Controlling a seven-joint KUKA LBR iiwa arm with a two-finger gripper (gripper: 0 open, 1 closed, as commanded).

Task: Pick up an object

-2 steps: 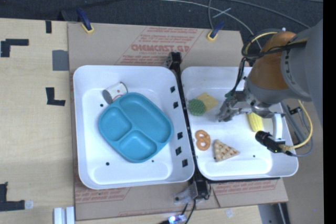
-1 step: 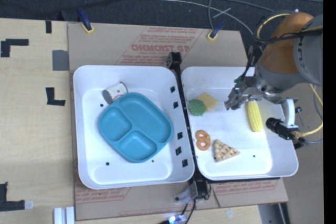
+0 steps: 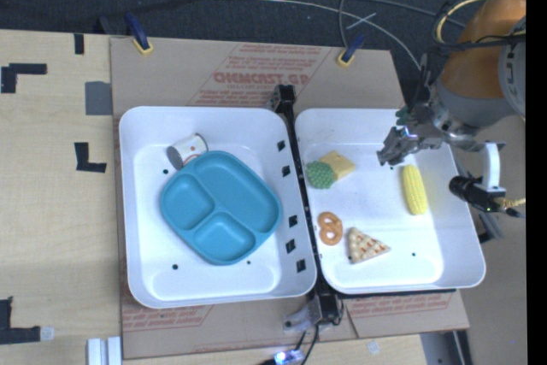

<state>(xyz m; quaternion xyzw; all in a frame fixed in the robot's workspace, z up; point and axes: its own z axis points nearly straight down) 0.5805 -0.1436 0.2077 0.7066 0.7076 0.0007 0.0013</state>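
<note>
Lying near end effector (image 3: 395,151), seemingly: corn (image 3: 414,189)

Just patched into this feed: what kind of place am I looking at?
Probably a robot test bench in a lab: two white bins clamped on cardboard, toy food like corn, loose cables.

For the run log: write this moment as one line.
task: pick up an object | gripper: over right bin, above corn, nothing held | left bin: blue tray, small cup
</note>
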